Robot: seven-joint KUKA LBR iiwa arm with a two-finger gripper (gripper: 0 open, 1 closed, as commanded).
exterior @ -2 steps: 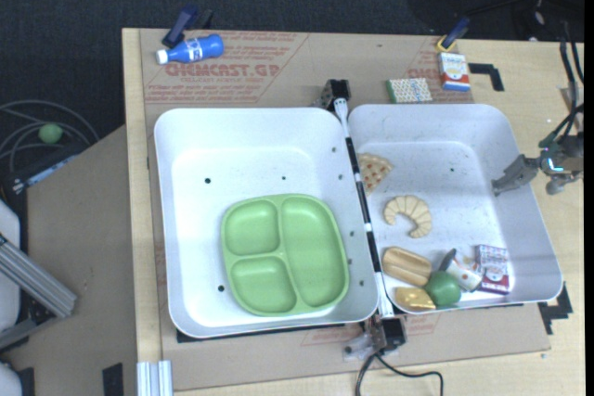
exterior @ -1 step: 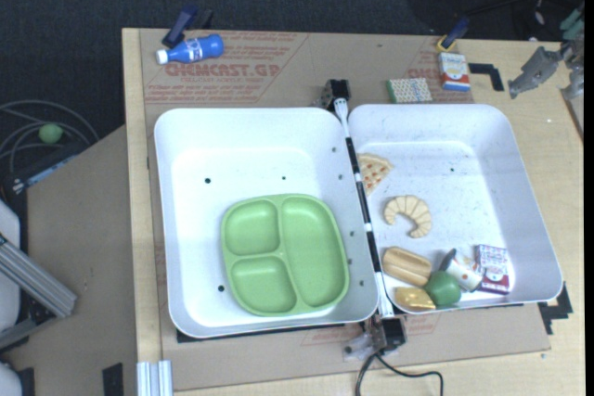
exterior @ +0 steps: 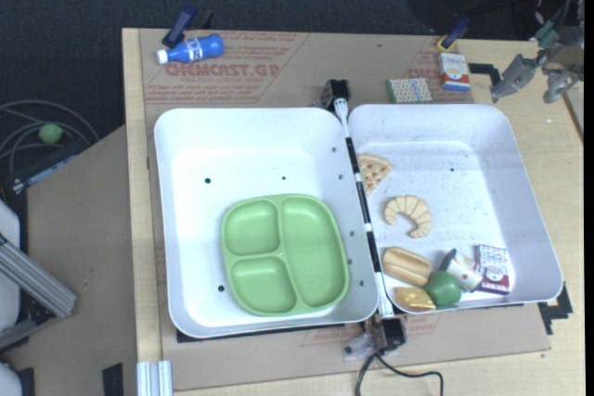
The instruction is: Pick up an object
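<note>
One green plate (exterior: 281,253), perhaps five foods.

Grey metal fingers (exterior: 516,75), dark cables

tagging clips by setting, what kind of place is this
Most likely a robotics lab bench: two white bins side by side on a board, toy food like a croissant, and a cable at the front edge.

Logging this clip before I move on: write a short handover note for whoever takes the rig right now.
Pincer: parked above the right bin's far corner, over the bench, holding nothing; finger state unclear.
Right bin: waffle piece, croissant, bread roll, green item, small carton.
Left bin: green divided plate.
Done: nothing picked.
Left: choose an object, descend, grasp, lift.
</note>
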